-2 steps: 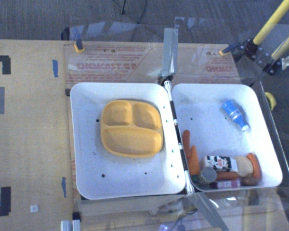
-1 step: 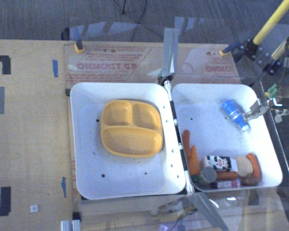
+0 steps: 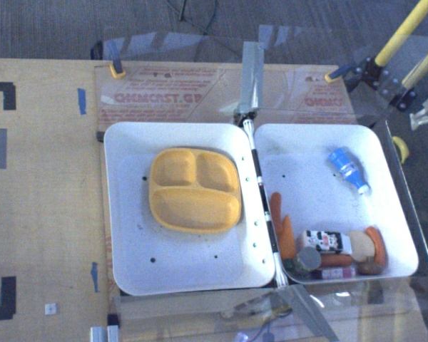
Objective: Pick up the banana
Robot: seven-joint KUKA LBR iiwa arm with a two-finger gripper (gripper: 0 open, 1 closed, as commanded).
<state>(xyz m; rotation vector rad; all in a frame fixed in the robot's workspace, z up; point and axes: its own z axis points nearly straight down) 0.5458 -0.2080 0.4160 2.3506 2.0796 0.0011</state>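
Both bins: tray [image 3: 195, 189] centred left, clutter [image 3: 328, 248] lower-right.

Robotics lab: taped bench [image 3: 43, 191], paired white bins [image 3: 121, 262].

One fixed overhead cam, slanted, over both bins [image 3: 128, 262].

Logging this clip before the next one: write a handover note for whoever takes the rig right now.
Left bin: a yellow plate lies in it.
Right bin: a blue bottle at the back, carrots by the divider, a heap of small items along the front wall.
Banana: I cannot tell it apart in that heap.
Done: nothing lifted; everything lies in the bins.
Left: find the banana, grasp it, lift it.
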